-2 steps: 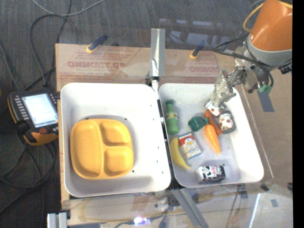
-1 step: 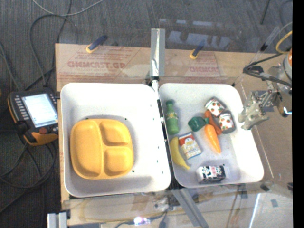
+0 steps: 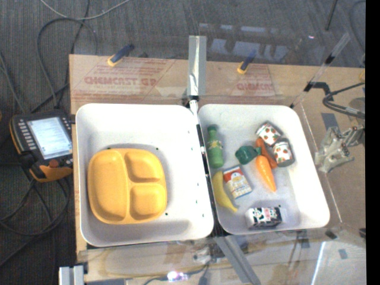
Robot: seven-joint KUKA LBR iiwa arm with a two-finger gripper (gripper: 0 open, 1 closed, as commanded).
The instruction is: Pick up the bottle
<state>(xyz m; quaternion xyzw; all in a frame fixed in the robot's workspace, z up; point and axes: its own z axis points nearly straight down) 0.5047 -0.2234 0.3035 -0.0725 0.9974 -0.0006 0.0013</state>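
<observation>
The bottle [image 3: 214, 146] is small and green with a yellow label. It lies in the right bin [image 3: 309, 177], close against that bin's left wall, with its cap pointing to the far side. A banana [image 3: 224, 192] lies just nearer than the bottle along the same wall.
The right bin also holds a red and white carton [image 3: 237, 183], a dark green toy [image 3: 247, 154], a carrot [image 3: 265, 172], two small cans [image 3: 268, 133] and a black and white carton [image 3: 264, 216]. A yellow compartment tray [image 3: 127, 184] sits in the left bin [image 3: 89, 123]. A metal clamp [image 3: 335, 147] stands right of the bins.
</observation>
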